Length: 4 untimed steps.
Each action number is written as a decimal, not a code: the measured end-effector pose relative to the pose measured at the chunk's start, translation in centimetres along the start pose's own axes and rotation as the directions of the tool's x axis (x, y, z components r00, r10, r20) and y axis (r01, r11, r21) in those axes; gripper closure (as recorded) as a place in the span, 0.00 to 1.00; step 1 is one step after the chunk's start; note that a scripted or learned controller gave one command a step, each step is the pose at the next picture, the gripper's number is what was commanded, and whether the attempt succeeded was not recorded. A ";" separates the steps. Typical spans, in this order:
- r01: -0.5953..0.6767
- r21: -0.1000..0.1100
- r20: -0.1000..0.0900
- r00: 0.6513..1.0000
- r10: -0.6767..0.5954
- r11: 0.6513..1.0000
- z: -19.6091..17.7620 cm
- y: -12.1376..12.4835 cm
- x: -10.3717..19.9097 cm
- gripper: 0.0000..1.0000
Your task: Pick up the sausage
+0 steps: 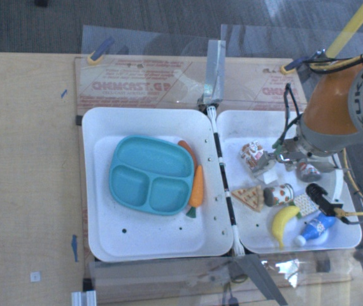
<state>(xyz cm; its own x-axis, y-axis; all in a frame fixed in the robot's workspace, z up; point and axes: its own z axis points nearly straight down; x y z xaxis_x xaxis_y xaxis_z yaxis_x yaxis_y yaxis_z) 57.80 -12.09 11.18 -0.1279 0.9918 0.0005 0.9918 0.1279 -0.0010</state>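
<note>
A short orange-red sausage (185, 147) lies in the left bin (99, 190), tucked against the upper right rim of the teal divided plate (151, 174). Just below it an orange carrot (197, 187) rests along the plate's right edge. My gripper (291, 160) hangs low over the upper middle of the right bin (347, 234), far to the right of the sausage. It sits just right of a small white and red toy (253, 155). Nothing shows between it and the bin floor that I can make out.
The right bin holds a pizza slice (248, 198), a brown and white roll (278, 194), a banana (283, 224), a blue bottle (315, 229) and a checkered piece (304, 204). A ridge (223, 183) divides the two bins.
</note>
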 end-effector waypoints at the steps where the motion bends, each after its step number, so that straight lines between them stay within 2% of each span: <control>1: 0.062 -0.004 0.002 0.998 -0.062 0.998 -0.1 5.1 -2.0 0.00; 2: 0.170 -0.006 0.003 0.986 -0.170 0.985 2.3 6.9 0.7 0.00; 3: 0.356 -0.006 0.007 0.935 -0.356 0.935 -1.3 8.3 -6.2 0.00; 4: 0.452 -0.007 0.010 0.892 -0.452 0.892 1.7 7.0 -4.6 0.00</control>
<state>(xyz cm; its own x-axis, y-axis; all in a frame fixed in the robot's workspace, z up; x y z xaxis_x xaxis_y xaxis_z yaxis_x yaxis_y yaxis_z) 65.37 -15.72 9.45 -0.5623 0.8269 -0.0090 0.8269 0.5623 0.0064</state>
